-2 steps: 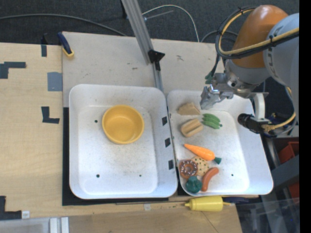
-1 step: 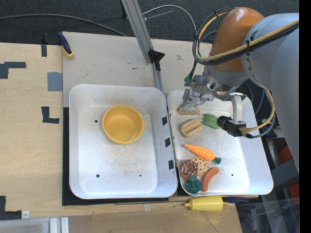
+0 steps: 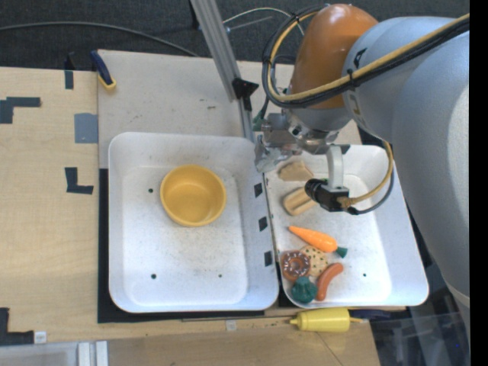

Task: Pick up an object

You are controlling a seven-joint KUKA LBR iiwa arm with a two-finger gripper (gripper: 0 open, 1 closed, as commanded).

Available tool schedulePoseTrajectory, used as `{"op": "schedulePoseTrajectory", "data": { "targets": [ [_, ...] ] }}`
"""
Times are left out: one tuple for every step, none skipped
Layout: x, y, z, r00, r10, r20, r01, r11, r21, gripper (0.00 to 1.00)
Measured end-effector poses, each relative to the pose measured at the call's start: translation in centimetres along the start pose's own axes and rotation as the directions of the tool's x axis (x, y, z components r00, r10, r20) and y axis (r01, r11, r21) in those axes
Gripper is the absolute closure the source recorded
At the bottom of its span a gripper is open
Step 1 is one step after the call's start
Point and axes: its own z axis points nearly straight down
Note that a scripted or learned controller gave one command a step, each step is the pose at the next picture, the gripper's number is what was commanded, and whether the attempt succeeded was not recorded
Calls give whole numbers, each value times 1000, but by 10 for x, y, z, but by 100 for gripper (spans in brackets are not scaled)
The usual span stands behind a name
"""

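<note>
Landmark: right bin (image 3: 396, 280).

- Mustard bottle (image 3: 323, 320) on counter (image 3: 46, 204), just outside right bin's near rim; off-limits to pick.
- Right bin, near end: green toy (image 3: 304, 290), sausage (image 3: 329, 278), donut (image 3: 295, 263) clustered, touching. Carrot (image 3: 314, 239) just behind.
- Mid/far: two tan bread pieces (image 3: 297, 200), (image 3: 294, 171) — likely targets.
- Gripper (image 3: 268, 157) low over right bin's far-left corner, beside far bread; jaws: cannot tell, nothing seen held.
- Left of right bin: left bin (image 3: 126, 280) holds yellow bowl (image 3: 193, 195) only.
</note>
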Motion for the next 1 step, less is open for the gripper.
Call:
{"op": "schedulePoseTrajectory", "data": {
  "targets": [
    [61,9,-8,1000,0,0,0,1000,-1,100]
  ]
}}
